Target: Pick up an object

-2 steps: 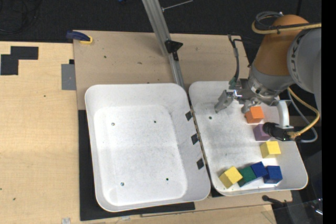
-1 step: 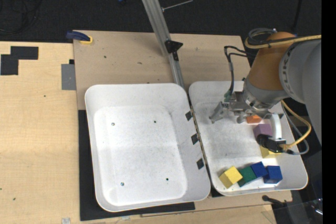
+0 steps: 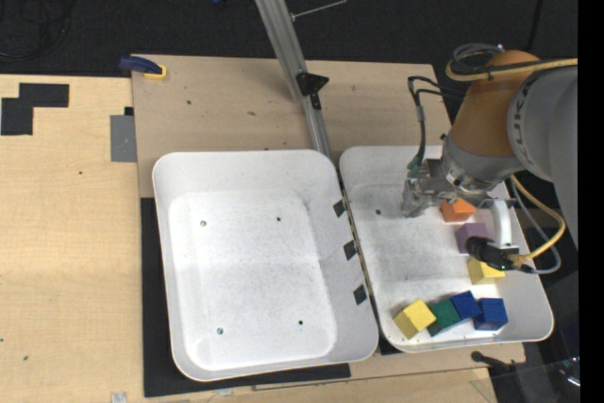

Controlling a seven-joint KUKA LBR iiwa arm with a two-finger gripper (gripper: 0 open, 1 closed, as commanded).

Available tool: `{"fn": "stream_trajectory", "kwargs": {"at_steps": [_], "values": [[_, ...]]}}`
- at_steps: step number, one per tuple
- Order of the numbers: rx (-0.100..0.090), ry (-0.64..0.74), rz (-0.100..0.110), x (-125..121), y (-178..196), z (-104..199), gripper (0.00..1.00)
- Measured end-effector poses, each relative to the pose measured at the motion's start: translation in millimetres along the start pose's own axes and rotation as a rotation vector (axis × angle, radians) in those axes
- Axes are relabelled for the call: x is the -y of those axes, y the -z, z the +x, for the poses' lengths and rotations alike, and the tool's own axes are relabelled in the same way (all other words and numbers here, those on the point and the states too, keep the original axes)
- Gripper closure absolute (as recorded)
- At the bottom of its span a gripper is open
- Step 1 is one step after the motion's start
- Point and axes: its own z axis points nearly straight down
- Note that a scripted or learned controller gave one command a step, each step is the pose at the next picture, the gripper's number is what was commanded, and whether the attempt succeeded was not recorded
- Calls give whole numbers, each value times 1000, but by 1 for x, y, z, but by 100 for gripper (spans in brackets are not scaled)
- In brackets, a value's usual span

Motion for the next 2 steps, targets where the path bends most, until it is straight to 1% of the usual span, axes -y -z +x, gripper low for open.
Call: {"fn": "stream_trajectory", "kwargs": {"at_steps": [1, 2], "values": [[1, 2, -8, 2, 63, 0, 100], [1, 8, -7, -1, 114, 8, 100]]}}
